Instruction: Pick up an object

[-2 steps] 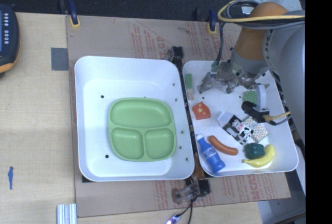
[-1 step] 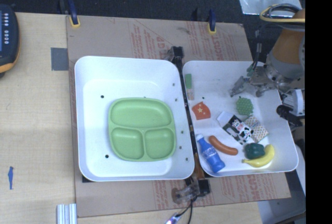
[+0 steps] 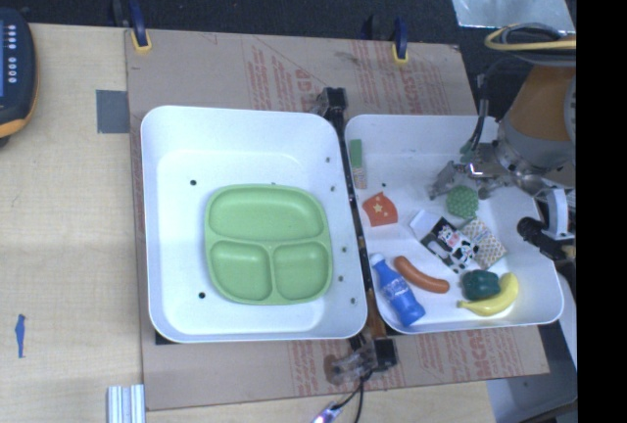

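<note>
My gripper [image 3: 468, 182] hangs over the upper right part of the right bin [image 3: 411, 132], fingers spread open and nothing between them. Directly below it in the view, just touching or slightly apart, sits a small green ball [image 3: 462, 204]. Other objects lie in the same bin: a red-orange piece [image 3: 380, 210], a black-and-white patterned box [image 3: 453, 242], a sausage [image 3: 421, 275], a blue bottle [image 3: 397, 291], a dark green pepper [image 3: 480, 284], a yellow banana [image 3: 496, 299] and a thin green strip [image 3: 356, 155] by the left wall.
The left bin [image 3: 171, 215] holds a light green divided plate [image 3: 266, 243]. The grey arm with its orange band [image 3: 539, 113] reaches in from the right, above the right bin's far corner. A dark device [image 3: 15, 69] sits at the bench's left edge.
</note>
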Available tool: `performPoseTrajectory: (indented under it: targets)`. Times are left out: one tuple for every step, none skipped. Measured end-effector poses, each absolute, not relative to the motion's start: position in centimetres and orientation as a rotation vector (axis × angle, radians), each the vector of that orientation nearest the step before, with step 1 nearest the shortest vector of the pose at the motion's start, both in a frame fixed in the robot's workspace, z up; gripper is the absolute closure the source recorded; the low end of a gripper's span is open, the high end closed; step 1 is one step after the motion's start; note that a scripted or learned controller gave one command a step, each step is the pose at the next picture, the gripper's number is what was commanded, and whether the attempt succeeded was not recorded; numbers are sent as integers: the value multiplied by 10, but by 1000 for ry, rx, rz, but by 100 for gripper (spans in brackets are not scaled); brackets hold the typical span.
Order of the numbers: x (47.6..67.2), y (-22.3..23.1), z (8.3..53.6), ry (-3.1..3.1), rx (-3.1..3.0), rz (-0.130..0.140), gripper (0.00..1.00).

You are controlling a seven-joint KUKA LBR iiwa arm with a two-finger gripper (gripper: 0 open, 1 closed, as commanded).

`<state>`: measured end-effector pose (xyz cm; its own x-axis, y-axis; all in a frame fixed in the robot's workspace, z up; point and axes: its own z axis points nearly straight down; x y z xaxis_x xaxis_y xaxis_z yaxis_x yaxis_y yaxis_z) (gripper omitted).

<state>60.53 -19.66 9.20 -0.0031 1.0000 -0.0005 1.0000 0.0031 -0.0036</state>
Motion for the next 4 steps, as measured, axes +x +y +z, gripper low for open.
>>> performPoseTrajectory:
  targets:
    - [624,-212,92,-2226,-2215,2,0]
    - [600,-179,92,-2225,-2214,5,0]
    - [602,-212,92,-2225,-2218,3,0]
    - [601,-167,92,-2225,-2213,5,0]
